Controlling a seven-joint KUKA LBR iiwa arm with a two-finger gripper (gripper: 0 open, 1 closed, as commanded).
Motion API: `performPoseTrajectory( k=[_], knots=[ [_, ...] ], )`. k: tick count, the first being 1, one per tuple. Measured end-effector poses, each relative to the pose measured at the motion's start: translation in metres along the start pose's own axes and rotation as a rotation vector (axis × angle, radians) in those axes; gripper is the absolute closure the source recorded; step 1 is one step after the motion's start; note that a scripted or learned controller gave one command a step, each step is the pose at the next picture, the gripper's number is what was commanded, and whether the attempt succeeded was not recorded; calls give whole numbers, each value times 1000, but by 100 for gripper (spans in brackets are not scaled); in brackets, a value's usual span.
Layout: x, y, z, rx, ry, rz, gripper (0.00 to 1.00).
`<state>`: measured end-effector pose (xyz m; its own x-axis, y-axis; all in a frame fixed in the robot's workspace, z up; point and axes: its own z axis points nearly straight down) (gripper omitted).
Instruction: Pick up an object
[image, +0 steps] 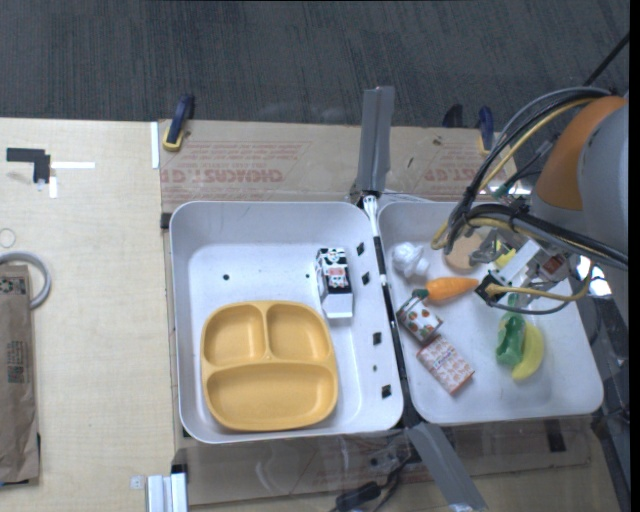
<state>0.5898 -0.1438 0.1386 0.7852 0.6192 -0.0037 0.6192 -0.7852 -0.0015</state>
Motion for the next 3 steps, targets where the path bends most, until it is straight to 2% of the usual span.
performPoseTrajectory(
  k=[1,2,3],
  knots=[
    [21,7,-66,0,0,453,0],
    [69,-5,27,0,-1,254,0],
    [63,7,-57,-2,0,-112,0]
  ],
)
